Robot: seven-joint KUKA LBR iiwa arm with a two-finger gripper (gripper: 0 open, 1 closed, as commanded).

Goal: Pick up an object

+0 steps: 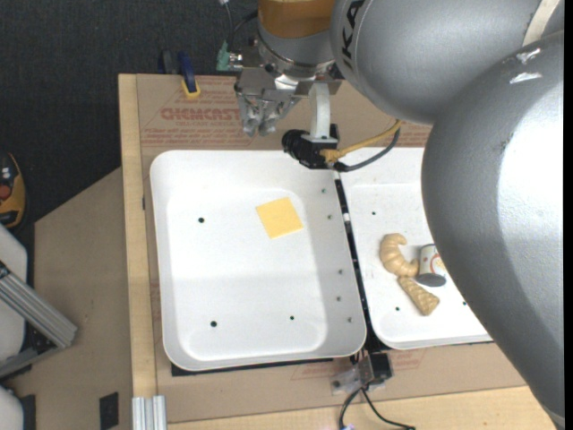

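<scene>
- Cut off by the bulky grey arm (483, 195) at the right: much of the right bin (389, 330), with its right-hand side out of sight.
- Hard to make out: the gripper (260, 116), a knot of bright metal below the orange band (291, 3), poised over the bare board just beyond the far rim of the left bin (175, 240). Claw apart or together: cannot tell from this slant.
- Task's likeliest thing: a yellow square (279, 217), thin, flat and matte, lying slightly turned on the left bin's floor. Placed in the far half, apart from every wall and near the gripper.
- Left bin: shallow, glossy white plastic with rounded corners and a few small dark dots scattered over its floor.
- In the right bin: a tan curved piece (391, 249), lumpy and hooked at its top. Close by, a tan stub (419, 296), rough-skinned and tapering.
- Between the two tan pieces: a small white cylinder (431, 264) on its side, with a grey end and a reddish mark. Too small to identify, with the arm's edge close against it.
- Bench (143, 267): pale brown board, with red lettering on its far strip partly covered by the gripper.
- On the bench's far edge: a blue-and-yellow clamp (187, 73), small and blurred.
</scene>
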